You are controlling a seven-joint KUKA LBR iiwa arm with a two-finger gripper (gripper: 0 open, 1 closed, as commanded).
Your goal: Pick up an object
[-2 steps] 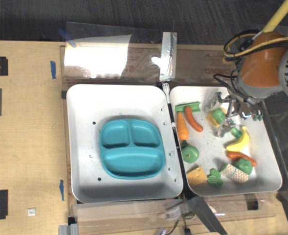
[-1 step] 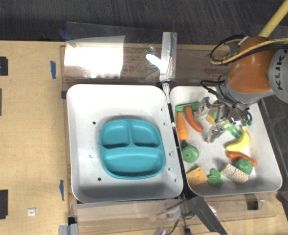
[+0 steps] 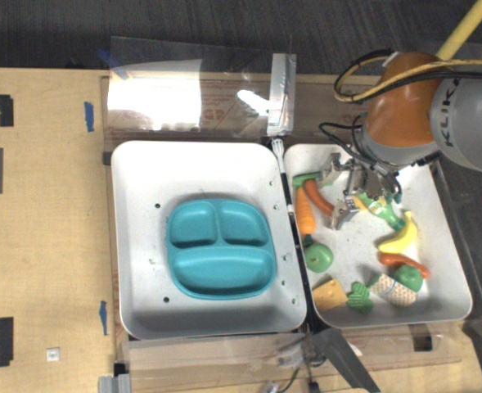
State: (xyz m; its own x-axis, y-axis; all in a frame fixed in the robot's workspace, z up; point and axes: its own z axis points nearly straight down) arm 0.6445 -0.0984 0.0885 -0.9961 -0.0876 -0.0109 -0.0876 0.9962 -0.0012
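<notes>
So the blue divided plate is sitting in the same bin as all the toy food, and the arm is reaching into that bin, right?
Not quite. The camera view shows the blue divided plate alone in the left bin, while the toy food, such as the carrot and banana, lies in the right bin. The arm does reach into the toy-food bin.

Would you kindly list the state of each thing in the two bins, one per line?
Teal divided plate: upright, lying flat in the left bin.
Carrot: lying along the right bin's left wall.
Banana: lying flat, beside other toy food.
Green ball: resting loose on the bin floor.
Gripper: low over the right bin.
</notes>
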